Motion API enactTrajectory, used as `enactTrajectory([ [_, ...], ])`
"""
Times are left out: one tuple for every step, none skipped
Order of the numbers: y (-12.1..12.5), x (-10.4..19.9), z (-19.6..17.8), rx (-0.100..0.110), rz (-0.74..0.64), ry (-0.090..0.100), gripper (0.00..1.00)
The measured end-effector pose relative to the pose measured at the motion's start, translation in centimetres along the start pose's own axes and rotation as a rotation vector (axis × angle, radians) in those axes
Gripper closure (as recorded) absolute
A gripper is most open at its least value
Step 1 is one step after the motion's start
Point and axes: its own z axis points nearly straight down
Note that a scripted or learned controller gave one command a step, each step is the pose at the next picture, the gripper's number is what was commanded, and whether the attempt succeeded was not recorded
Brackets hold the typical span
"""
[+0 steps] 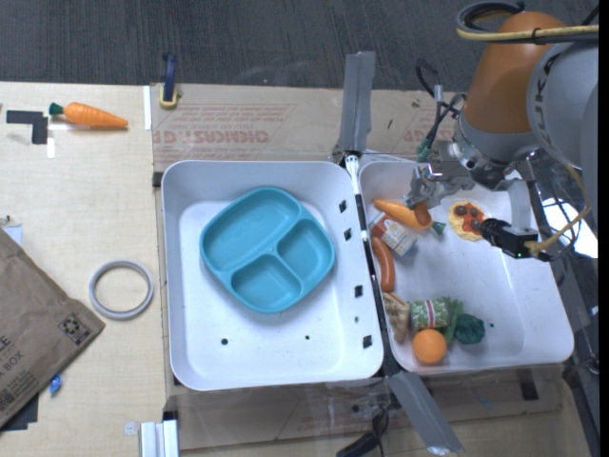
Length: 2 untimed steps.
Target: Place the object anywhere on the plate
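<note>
Hanging over the twelve o'clock part of the right-hand shallow white bin (533,336), the end effector (425,187) sits just above the stalk end of a small orange toy carrot (403,214); whether it is open, closed or gripping that carrot I cannot tell, since the grey arm (561,74) and its cabling crowd that spot.

That carrot, the likeliest object for the task, lies tilted near the bin's eleven o'clock corner, touching or just beside a small grey-white packet (400,242) and a red-brown toy sausage (383,261). At three o'clock from it lies a yellow disc with red dots, like a toy pizza (467,219). Toward six o'clock sit an orange toy ball-shaped fruit (430,346), a green leafy toy (465,327) and a striped tan toy piece (398,314).

Across the divider, at nine o'clock, the left white bin (190,350) carries the light-blue plastic plate with three compartments (267,248), which bears nothing.

By my judgement the task is at its start: a grasp is being attempted at best, and lifting, carrying over and setting down on the plate all remain.
</note>
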Motion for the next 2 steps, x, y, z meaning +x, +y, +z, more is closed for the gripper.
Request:
enactTrajectory([
  [-1.0,6.4,0.1,0.003,0.009,-0.001,1.0],
  [-0.2,13.7,-0.7,0.002,0.092,-0.002,1.0],
])
